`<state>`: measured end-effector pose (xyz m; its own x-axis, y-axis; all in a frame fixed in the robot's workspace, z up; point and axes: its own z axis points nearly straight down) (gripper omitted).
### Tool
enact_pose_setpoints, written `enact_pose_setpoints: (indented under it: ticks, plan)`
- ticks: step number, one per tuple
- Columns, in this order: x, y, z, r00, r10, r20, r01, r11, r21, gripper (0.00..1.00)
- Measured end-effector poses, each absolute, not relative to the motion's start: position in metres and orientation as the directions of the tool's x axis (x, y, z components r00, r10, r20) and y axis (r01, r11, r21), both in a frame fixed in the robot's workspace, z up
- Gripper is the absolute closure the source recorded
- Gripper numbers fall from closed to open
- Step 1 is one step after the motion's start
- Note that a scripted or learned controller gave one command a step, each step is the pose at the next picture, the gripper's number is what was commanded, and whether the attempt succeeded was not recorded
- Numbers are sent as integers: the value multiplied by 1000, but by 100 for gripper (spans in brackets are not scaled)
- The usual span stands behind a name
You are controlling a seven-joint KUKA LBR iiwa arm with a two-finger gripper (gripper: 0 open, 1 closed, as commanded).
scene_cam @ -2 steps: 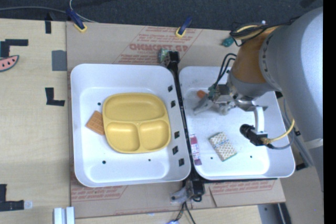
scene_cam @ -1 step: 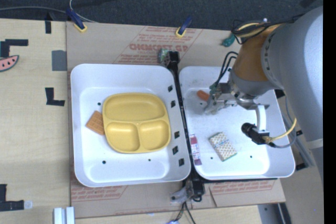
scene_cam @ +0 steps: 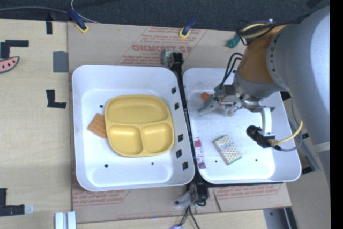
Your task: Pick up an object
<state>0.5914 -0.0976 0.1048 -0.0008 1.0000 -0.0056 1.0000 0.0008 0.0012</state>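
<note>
The fingers point(scene_cam: 206, 106) stand spread apart and low in the right bin point(scene_cam: 278, 169), with nothing between them. A small orange piece point(scene_cam: 205, 96) lies just beside them, probably the target. A patterned block point(scene_cam: 228, 149) lies apart, nearer the front. In the left bin point(scene_cam: 86, 169) a yellow tray point(scene_cam: 140, 125) partly covers a brown card point(scene_cam: 97, 125).

- You see a yellow divided tray point(scene_cam: 140, 124) in the white left bin point(scene_cam: 86, 169).
- Tan card point(scene_cam: 97, 125) beside it.
- Pale speckled packet point(scene_cam: 228, 149) in the white right bin point(scene_cam: 286, 169).
- Small orange object point(scene_cam: 205, 96).
</note>
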Motion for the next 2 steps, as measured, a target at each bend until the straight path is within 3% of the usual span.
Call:
enact_pose_setpoints:
  ticks: [1, 2]
  plan:
    - [555, -97, 86, -1, 1000, -1, 1000, 1, 3, 0]
    - [556, -98, 96, 0, 1000, -3, 1000, 0, 4, 100]
